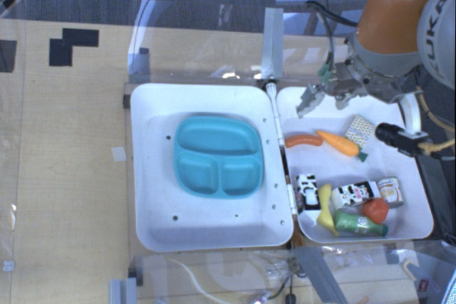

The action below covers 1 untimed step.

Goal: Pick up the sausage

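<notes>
The sausage (303,141), a short orange-red link, lies flat near the left wall of the right bin (420,224), at the bin's upper left. Its right end almost touches an orange carrot (338,143). My gripper (325,99) hangs above the bin's far edge, up and slightly right of the sausage and clearly apart from it. Its two fingers (308,102) stand spread open with nothing between them.
A blue divided plate (217,155) sits in the left bin (149,224). The right bin also holds a patterned packet (360,130), two cow-print cartons (306,192), a banana (325,208), a can (390,190), a tomato (375,210) and a green bottle (360,224).
</notes>
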Each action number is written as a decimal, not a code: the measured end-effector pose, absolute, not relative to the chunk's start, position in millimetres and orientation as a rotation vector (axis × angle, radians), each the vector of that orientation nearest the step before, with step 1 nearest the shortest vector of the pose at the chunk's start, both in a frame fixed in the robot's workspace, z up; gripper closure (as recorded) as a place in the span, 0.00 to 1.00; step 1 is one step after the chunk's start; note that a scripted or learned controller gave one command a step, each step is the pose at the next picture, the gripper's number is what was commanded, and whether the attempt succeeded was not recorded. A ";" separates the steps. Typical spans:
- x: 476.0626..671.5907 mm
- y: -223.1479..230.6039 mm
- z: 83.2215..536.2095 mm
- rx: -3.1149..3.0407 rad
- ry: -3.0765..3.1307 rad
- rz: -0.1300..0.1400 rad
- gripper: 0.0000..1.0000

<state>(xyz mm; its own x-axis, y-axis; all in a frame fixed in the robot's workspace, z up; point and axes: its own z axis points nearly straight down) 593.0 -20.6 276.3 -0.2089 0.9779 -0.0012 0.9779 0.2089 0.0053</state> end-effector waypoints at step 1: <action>594.6 -19.9 288.3 1.964 2.440 0.012 1.00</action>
